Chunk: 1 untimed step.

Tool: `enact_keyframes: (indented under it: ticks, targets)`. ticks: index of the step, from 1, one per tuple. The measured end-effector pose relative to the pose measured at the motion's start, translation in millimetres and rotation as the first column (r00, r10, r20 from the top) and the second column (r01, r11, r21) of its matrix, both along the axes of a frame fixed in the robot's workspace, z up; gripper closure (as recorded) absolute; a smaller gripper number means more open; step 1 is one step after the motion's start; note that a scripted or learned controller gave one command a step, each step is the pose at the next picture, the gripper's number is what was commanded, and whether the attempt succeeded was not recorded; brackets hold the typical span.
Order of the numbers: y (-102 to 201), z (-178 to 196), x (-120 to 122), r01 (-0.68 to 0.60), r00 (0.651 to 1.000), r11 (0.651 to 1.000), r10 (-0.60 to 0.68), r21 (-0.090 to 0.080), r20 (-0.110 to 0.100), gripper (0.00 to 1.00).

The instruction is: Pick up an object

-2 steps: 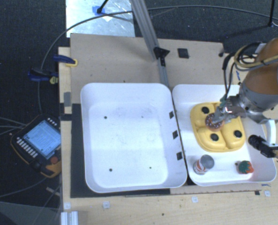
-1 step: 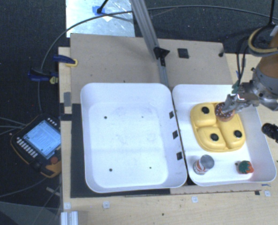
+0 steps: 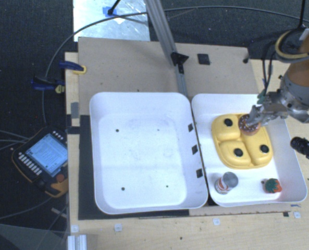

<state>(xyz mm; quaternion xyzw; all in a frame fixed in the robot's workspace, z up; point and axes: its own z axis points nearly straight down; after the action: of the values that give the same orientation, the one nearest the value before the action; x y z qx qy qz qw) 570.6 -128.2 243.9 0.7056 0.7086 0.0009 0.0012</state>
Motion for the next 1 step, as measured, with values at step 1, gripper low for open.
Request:
enact_keyframes:
  ticks: [1]
  targets:
    - [50.9, 7.6, -6.4, -0.005, 1.0, 1.0, 0.005, 0.002, -0.002, 1.0]
